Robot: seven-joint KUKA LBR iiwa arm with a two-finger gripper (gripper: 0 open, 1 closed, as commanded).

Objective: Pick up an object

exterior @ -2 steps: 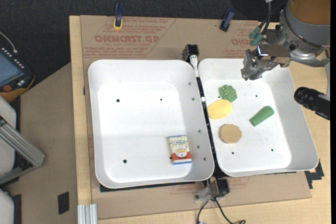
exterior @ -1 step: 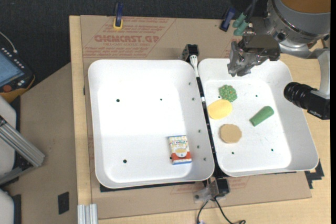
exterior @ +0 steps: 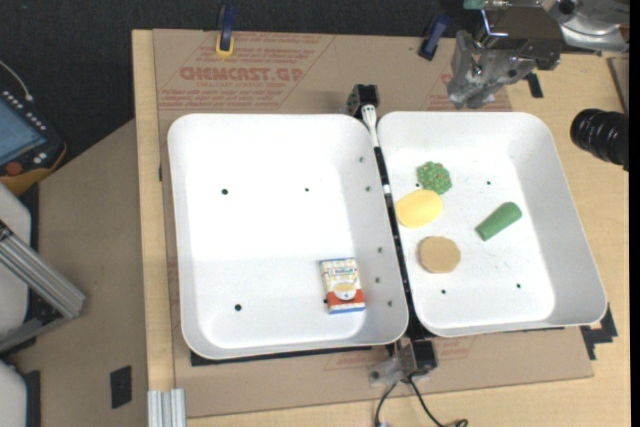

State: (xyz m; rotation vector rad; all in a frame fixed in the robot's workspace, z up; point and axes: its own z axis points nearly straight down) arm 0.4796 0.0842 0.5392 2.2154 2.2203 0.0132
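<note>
Grey metal jaws [exterior: 478,87] hang above the far rim of the right bin [exterior: 560,290]; we cannot tell from this slant whether they are spread or pressed together, and we see nothing between them. In the right bin we note a green bumpy piece [exterior: 434,177], a yellow lemon-like piece [exterior: 418,208] touching it, a tan disc [exterior: 439,255] and a green cylinder [exterior: 498,221]. The left bin [exterior: 200,245] holds a small printed carton [exterior: 342,285] near its front edge. Both bins rest on brown cardboard [exterior: 260,70] on the desk.
</note>
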